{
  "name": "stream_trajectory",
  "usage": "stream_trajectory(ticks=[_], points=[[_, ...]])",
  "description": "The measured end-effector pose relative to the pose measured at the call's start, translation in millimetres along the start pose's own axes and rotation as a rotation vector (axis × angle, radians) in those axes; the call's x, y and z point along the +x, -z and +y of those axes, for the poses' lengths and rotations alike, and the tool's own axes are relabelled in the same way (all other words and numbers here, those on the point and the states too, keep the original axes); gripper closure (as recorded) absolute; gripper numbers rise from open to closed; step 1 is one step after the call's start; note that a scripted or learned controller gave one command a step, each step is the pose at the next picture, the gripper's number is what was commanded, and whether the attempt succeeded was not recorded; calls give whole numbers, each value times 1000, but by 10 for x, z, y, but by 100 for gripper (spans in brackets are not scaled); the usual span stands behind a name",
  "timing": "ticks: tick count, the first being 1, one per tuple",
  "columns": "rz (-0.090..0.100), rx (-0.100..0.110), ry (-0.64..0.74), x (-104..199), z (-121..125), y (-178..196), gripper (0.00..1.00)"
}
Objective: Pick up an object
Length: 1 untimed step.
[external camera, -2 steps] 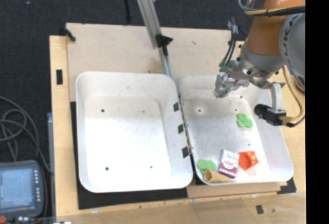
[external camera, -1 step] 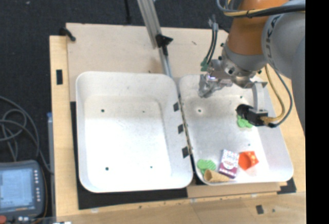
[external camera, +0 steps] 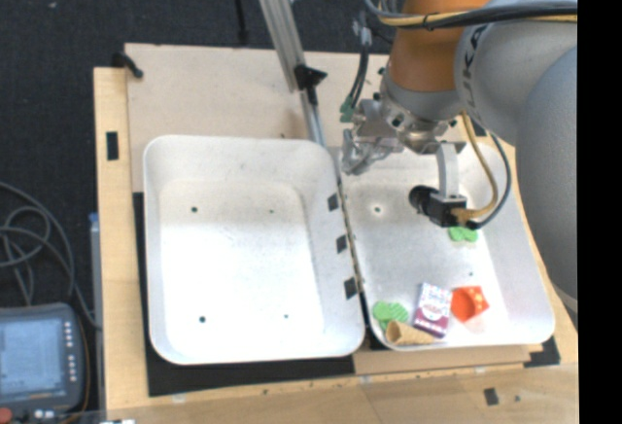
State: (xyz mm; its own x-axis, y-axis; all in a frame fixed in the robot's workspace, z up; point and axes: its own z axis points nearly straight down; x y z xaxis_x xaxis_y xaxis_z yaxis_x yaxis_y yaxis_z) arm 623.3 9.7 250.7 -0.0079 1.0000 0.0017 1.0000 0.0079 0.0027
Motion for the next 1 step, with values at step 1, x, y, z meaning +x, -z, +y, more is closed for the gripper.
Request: stream_trajectory(ticks=[1], points=[[0,1,0,512,122,53,100]])
